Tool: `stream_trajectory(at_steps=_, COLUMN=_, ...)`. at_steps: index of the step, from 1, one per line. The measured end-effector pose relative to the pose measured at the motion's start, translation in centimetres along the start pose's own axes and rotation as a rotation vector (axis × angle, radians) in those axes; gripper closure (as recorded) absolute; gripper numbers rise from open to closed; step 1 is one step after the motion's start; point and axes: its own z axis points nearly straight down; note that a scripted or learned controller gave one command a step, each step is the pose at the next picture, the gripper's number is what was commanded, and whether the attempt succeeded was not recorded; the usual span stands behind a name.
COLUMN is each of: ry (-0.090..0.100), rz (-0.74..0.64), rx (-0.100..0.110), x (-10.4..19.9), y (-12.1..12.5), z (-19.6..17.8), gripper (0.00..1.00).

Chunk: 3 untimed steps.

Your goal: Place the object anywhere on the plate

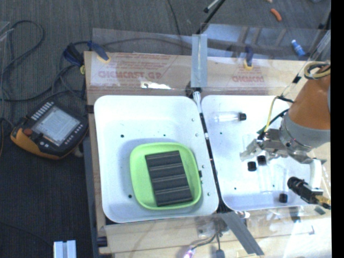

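Grey ribbed block (169, 178) lay on the green plate (137, 168) in the left bin (107, 144) — well apart from the jaws (260, 153), which hovered over the right bin (226, 138); whether they stood parted could not be told. Red lettering on the counter's (134, 74) far edge was too faint to read.

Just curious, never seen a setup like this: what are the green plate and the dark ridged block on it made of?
The green plate looks like moulded plastic: even lime colour, soft sheen, rounded rim. The dark ridged block lying on it looks like matte rubber or foam, charcoal grey with parallel grooves and no shine, though hard plastic cannot be ruled out from this view.
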Motion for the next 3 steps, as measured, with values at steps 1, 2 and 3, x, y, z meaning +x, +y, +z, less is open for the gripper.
stream_trajectory(at_steps=1, ry=-0.001, rz=-0.078, rx=0.002, x=5.5, y=-1.6, z=-1.1, gripper=1.0)
stream_trajectory(at_steps=2, ry=-0.002, rz=-0.278, rx=0.001, x=13.3, y=0.9, z=0.4, gripper=1.0)
stream_trajectory(at_steps=3, ry=-0.002, rz=-0.278, rx=0.0, x=13.3, y=0.9, z=0.4, gripper=0.0)
